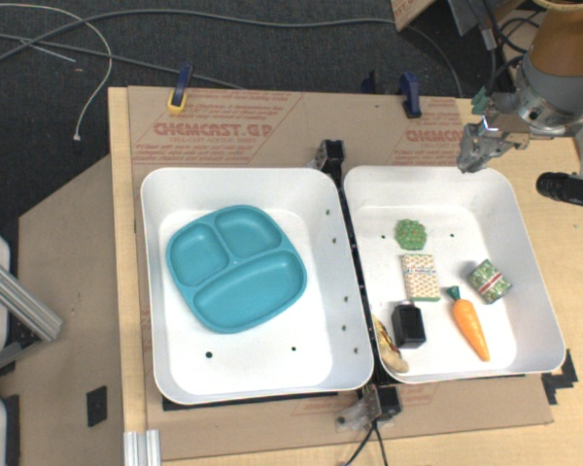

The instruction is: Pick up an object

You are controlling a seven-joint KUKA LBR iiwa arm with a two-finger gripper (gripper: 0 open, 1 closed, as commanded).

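Note:
My gripper [474, 153] hangs above the far right corner of the right bin [525, 250], well clear of everything in it. Inside that bin lie a green round broccoli piece [410, 232], a patterned small box [420, 277], a green patterned cube [488, 281], an orange carrot [469, 326], a black block [408, 325] and a banana [392, 349] at the near left corner. The left bin [165, 348] holds a teal divided plate [236, 267].
The bins sit on a cardboard-covered bench [126, 260] held by blue clamps [182, 86] at the far edge. A black clip [330, 153] joins the bins at the back. Cables [78, 47] lie on the dark floor to the left.

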